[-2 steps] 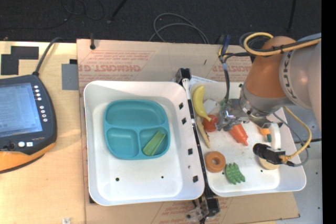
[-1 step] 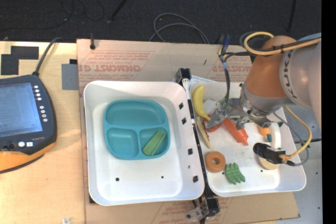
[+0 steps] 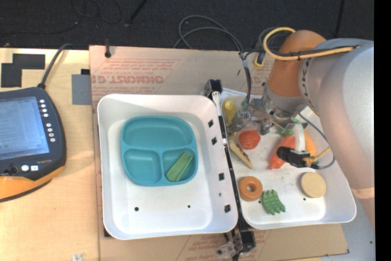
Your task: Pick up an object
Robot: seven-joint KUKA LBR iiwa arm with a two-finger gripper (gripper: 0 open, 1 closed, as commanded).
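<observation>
Your gripper (image 3: pixel 261 121) hangs low in the right-hand bin (image 3: pixel 297 209), just beyond and slightly to the right of the red tomato (image 3: pixel 248 140) as the camera sees it. The wrist and cabling crowd it. You cannot tell from this angle whether it is spread or pressed together, and nothing can be seen held in it.

Take the tomato as your mark. It sits on the bin floor close to the wall that divides the two bins, and it looks like the likeliest target because nothing else lies nearer the gripper. Being round, it has no long axis to line up with, so the approach probably depends only on shifting a little toward the camera and to the left, then coming down.

- A tan wedge (image 3: pixel 241 156) lies just on the camera side of the tomato, almost touching it, with its long axis slanting along the dividing wall.
- An orange carrot (image 3: pixel 278 159) lies to the tomato's right and somewhat nearer the camera.
- A doughnut (image 3: pixel 250 187) sits well toward the camera from the tomato, with a green leafy piece (image 3: pixel 273 201) beside it.
- A small yellow piece (image 3: pixel 229 110) lies beyond the tomato, to the left.

Watch the wedge, since a descent that drifts toward the camera could land on it instead.
</observation>
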